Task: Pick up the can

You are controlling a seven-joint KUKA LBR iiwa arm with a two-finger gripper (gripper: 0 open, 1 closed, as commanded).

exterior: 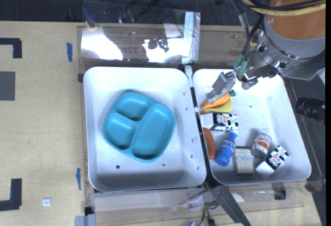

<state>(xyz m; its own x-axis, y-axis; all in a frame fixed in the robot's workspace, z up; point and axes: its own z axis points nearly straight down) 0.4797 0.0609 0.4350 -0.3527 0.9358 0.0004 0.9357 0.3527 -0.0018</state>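
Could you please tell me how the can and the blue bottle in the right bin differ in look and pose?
The can is short, silvery with a red band; the blue bottle is slimmer, longer and blue all over. The can lies near the bin's lower right, beside a black-and-white carton; the bottle lies more toward the middle, beside a hot dog. Both are tilted over in the right bin, apart from the hand.

Grey two-finger gripper [223, 85] hangs over right white bin [289, 98], just above orange carrot [219, 101] (finger gap unclear). Small red-and-white can [261, 144] lies well below-right of gripper, beside blue plastic bottle [226, 150].
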